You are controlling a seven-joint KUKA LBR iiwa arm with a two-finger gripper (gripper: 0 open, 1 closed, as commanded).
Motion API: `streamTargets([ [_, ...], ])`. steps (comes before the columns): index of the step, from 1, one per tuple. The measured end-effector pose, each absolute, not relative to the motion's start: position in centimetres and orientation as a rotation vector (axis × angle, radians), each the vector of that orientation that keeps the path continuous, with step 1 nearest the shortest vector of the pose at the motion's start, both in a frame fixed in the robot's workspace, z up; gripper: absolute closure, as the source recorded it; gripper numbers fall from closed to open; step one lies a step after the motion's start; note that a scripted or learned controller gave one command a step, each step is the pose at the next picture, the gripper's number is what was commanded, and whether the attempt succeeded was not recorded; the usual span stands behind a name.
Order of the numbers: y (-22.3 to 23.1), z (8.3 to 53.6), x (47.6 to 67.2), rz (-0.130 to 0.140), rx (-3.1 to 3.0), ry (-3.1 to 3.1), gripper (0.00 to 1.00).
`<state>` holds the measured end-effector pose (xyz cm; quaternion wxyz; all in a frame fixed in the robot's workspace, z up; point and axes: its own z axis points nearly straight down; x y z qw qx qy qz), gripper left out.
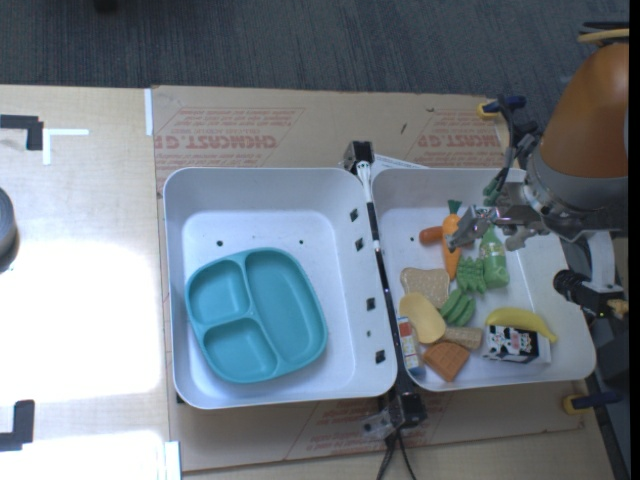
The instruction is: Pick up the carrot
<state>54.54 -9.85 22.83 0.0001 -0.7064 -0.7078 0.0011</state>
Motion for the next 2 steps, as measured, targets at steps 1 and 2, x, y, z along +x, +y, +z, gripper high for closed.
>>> streamTargets([
  [1, -10.08, 9.08, 60.52, 0.006, -2.604, -1.753, 0.00],
  [2, -10.18, 9.88, 60.45, 0.011, -2.603, -1.749, 1.00],
])
